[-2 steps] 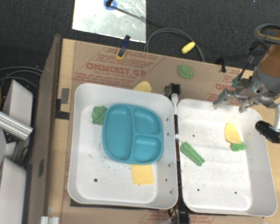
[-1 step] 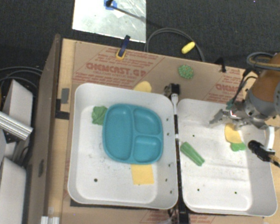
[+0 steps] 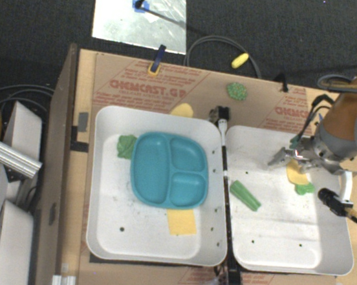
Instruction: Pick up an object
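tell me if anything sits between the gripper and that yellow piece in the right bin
Nothing visible does. The gripper hangs over the right bin, right beside the yellow piece. A small green bit touches the piece's far side, and the green stick lies off toward the bin divider.

Outside the bins, on the brown cardboard sheet point(image 3: 141, 81) behind them, a small green round piece point(image 3: 237, 91) sits near the top edge, and a pale yellow shape point(image 3: 182, 110) rests right against the left bin's far rim. A yellow-and-blue clip point(image 3: 157, 61) pins the cardboard's back edge. Beyond it, a shiny metal plate point(image 3: 141, 10) lies on dark carpet, with a yellow-tipped cable point(image 3: 239, 60) close by.
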Motion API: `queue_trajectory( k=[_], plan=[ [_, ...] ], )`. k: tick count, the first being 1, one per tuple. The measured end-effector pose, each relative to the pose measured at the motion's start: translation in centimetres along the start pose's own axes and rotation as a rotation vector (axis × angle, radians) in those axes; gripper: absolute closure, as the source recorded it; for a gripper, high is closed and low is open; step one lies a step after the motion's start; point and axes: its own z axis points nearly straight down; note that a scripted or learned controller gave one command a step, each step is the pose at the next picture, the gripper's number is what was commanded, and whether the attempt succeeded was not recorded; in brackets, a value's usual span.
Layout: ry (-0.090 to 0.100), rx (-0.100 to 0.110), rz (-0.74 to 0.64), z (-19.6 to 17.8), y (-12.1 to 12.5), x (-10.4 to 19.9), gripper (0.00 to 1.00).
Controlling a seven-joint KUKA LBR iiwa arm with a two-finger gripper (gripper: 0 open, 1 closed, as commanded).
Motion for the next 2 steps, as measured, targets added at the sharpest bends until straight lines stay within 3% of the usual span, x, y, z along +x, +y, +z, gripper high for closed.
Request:
queue_trajectory(
  k=[1, 2],
  plan=[
    [0.0, -0.001, 0.002, -3.4, -1.8, -1.9, 0.0],
    [0.0, 0.001, -0.003, 0.2, -0.9, -2.1, 0.0]
  ],
)
